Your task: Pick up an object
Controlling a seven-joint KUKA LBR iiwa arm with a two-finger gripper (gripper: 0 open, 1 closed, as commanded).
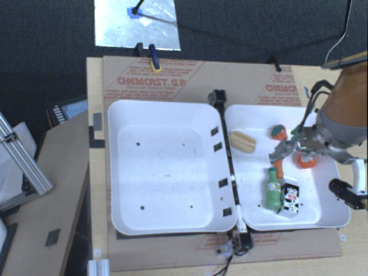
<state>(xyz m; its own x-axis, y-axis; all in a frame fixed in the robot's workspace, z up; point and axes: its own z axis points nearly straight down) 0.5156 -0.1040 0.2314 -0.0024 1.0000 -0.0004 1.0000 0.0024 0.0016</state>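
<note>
The arm (345, 105) comes in over the right bin (253, 217), its orange band above the wrist, and the gripper (283, 152) hangs low at the middle of that bin. All the loose things lie in this bin. The left bin (123, 111) is on the far side from the arm, well apart from the gripper.

Nearest the gripper is the green bottle (272, 190). It lies just below the tips, toward the front rim, with its long axis running nearly front to back and its cap end toward the gripper. A thin orange piece (279, 168) sits between the cap and the tips; what it is I cannot make out. Beside the bottle, on the arm's side, touching or nearly so, is a small black-and-white carton (291, 200).

Toward the divider from the gripper, and a little further back, lies a tan roll (243, 141), its long axis slanting across the bin. Just behind the gripper sits an orange fruit (279, 132). Under the wrist, on the arm's side, an orange-red piece (306, 161) is partly hidden.

How far the gripper is spread, I cannot tell; nothing shows clearly caught in it. I would judge the bottle the likeliest target: a short drop forward, closing across its narrow width.
</note>
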